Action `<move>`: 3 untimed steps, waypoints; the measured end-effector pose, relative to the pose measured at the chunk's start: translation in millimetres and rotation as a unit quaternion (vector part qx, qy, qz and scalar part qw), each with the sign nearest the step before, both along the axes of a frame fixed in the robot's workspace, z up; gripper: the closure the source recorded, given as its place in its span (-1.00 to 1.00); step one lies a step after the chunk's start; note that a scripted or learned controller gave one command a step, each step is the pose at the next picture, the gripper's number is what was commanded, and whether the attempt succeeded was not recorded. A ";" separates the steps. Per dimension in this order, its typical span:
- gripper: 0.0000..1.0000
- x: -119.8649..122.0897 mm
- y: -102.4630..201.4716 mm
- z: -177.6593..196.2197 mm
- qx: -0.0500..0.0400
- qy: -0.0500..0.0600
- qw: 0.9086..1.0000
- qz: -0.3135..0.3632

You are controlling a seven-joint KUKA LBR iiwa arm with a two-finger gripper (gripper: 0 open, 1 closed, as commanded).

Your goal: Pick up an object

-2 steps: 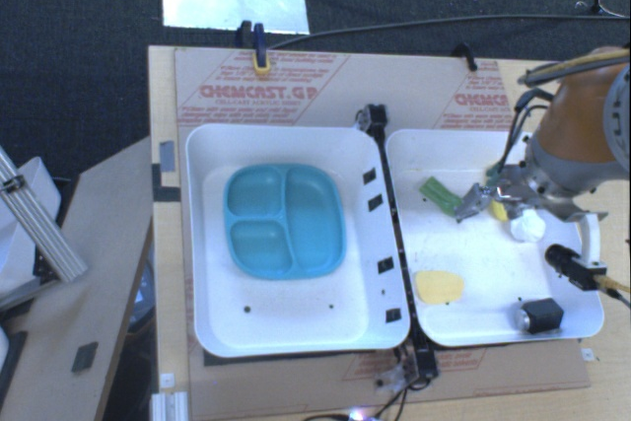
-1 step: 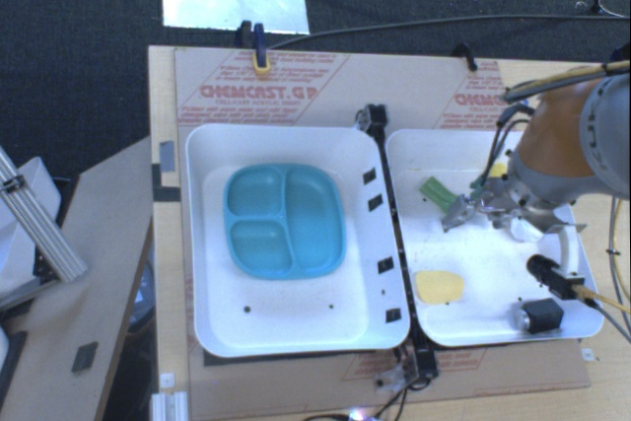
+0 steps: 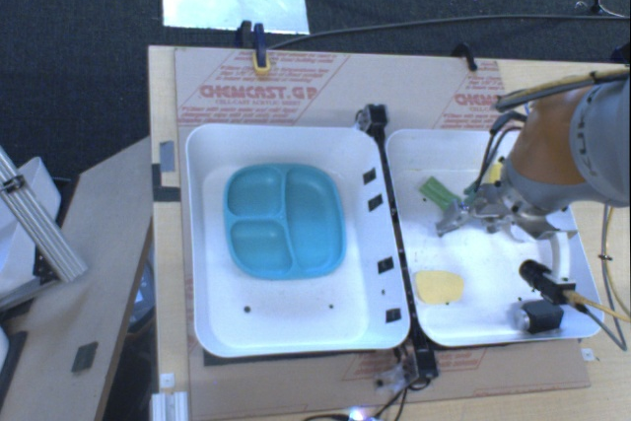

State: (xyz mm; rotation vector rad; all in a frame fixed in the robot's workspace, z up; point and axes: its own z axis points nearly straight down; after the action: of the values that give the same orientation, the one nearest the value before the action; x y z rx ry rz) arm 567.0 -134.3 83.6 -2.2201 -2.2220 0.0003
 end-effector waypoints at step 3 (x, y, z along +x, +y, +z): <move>1.00 13.5 -5.9 105.1 -0.001 -0.004 1.000 0.002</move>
State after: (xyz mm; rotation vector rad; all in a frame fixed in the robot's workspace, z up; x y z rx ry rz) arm 580.5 -140.1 188.7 -2.2204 -2.2315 -0.0058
